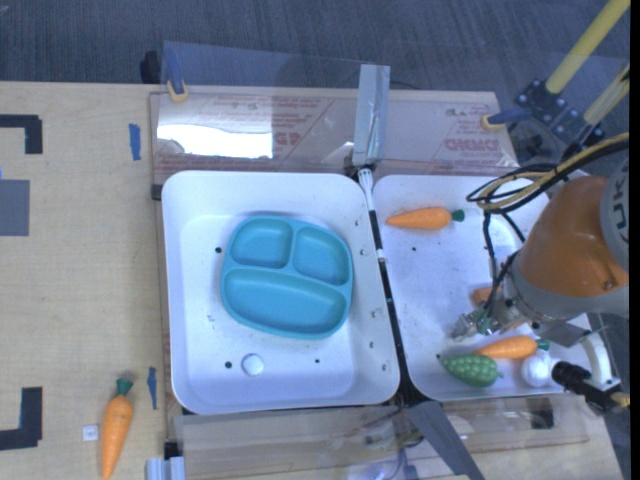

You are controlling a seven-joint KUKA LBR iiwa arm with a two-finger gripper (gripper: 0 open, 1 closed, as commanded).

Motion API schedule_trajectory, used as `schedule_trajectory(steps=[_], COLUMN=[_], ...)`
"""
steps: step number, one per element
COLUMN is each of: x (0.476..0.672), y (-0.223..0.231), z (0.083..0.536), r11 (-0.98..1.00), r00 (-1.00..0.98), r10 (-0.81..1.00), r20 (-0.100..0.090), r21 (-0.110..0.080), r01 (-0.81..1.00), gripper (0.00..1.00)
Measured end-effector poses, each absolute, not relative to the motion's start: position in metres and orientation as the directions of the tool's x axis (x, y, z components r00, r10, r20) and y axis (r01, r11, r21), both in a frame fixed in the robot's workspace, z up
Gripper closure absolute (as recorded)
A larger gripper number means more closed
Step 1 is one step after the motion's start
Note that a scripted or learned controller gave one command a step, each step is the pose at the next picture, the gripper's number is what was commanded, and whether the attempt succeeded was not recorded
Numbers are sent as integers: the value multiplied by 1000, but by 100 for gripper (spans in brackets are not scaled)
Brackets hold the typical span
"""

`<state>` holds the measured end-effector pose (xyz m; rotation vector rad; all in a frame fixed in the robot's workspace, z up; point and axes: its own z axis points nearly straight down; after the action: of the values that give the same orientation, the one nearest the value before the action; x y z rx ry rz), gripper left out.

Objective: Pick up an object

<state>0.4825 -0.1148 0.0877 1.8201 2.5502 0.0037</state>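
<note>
Two shallow white plastic bins sit side by side on a pale wood-grain desk [70,268], with grey carpeted floor [300,8] beyond. The left bin [190,218] holds one smooth blue plate [288,278], rounded and split into three compartments, and one small white disc [252,365]. The right bin [430,278] holds two glossy, tapered carrots. The far carrot [420,218] lies near the back wall. The near carrot [508,347] lies at the front, just beside one bumpy green vegetable [470,369] and one white lump [537,370]. A third carrot [116,423] lies on the desk outside the bins. The hand [474,322] hangs just above the near carrot; I cannot tell whether it is wide or narrow.
</note>
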Motion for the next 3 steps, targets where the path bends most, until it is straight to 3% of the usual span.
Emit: schedule_trajectory(steps=[1,2,3], x=[525,532,519], y=[-201,-159,-94], z=[88,107,220], r11=[371,141,8], r00=[-371,-141,-8], r10=[929,990,1000], r20=[4,0,0], r21=[10,1,5], r01=[929,990,1000], gripper=[100,100,100])
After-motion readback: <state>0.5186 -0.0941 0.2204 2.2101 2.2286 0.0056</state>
